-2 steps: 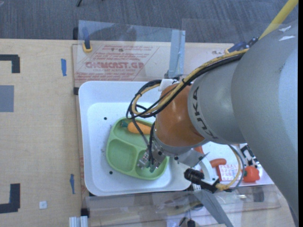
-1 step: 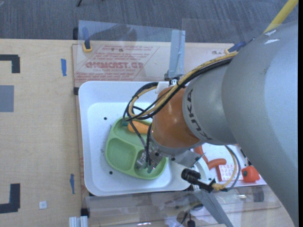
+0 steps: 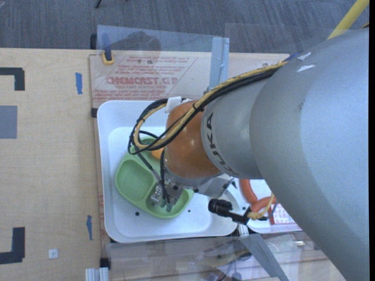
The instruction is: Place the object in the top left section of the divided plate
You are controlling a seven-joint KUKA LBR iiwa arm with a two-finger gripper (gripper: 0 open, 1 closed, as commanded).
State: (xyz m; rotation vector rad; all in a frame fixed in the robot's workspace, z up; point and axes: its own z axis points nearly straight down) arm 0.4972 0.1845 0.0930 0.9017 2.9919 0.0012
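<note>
A light green divided plate lies in the left white bin. Its large left section shows bare; the arm's orange wrist covers the plate's upper right part. My gripper hangs low over the plate's lower right section, close to the rim. Whether anything is held there I cannot tell. A small yellow-orange patch peeks out at the plate's upper edge beside the wrist; too little of it shows to name it.
The grey arm covers most of the right bin, where an orange-red curved object and a printed card show. A black cable loop hangs over the left bin. A clear plastic sheet stands behind the bins.
</note>
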